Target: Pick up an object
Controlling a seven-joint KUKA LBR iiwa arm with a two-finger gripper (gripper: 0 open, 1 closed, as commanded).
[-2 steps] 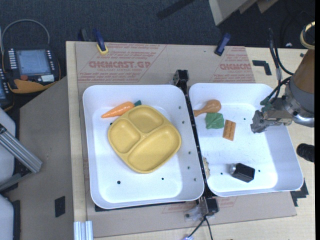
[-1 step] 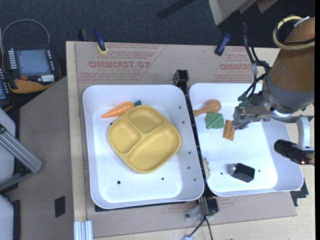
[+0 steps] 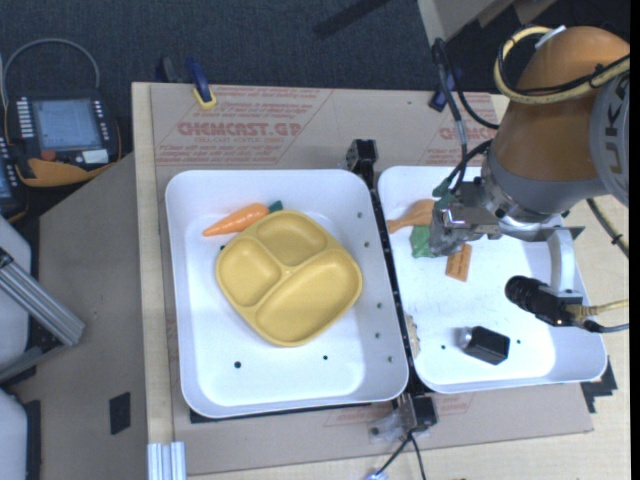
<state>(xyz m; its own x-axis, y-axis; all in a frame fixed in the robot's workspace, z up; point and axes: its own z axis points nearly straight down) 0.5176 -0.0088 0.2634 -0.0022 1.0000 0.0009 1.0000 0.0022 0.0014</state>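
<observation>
My gripper (image 3: 452,230) hangs over the upper left part of the right bin (image 3: 560,368), seen from above under the grey and orange arm. Just below and beside it lie a green piece (image 3: 422,242), an orange wedge-like piece (image 3: 410,216) and a small brown-orange block (image 3: 459,264). The gripper body hides part of the green piece. I cannot make out whether anything sits between the fingers. A black block (image 3: 488,346) with a silvery end lies near the front of the same bin.
The left bin (image 3: 200,348) holds a yellow divided plate (image 3: 288,278) and a toy carrot (image 3: 236,219) behind it. A black clamp (image 3: 361,154) sits at the back where the two bins meet. The bench edge carries a screen unit (image 3: 62,128) at far left.
</observation>
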